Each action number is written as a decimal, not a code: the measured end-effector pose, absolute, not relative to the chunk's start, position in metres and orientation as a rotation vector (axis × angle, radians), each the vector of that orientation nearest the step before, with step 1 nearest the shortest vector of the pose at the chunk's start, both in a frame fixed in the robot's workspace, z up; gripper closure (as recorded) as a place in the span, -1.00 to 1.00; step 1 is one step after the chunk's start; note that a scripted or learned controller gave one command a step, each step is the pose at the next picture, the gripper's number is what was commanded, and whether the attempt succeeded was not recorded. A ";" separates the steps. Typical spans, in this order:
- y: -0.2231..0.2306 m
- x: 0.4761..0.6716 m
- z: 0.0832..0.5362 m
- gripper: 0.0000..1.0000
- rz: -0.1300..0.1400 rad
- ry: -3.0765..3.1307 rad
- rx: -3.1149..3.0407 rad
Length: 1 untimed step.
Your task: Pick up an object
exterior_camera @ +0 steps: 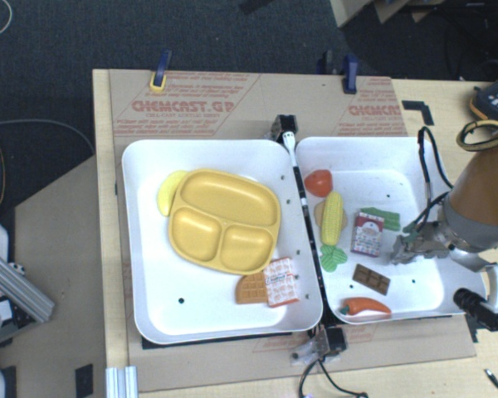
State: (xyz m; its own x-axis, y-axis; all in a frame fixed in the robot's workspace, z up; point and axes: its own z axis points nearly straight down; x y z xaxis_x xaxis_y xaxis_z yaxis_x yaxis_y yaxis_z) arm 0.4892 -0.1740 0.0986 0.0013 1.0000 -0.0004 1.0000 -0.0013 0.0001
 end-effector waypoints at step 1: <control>-0.169 0.499 0.154 1.00 0.004 2.219 2.215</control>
State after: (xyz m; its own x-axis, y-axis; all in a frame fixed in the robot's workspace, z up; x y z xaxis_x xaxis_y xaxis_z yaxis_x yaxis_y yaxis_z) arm 0.4990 -0.1687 0.1542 -0.0016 1.0000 -0.0027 1.0000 0.0017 0.0064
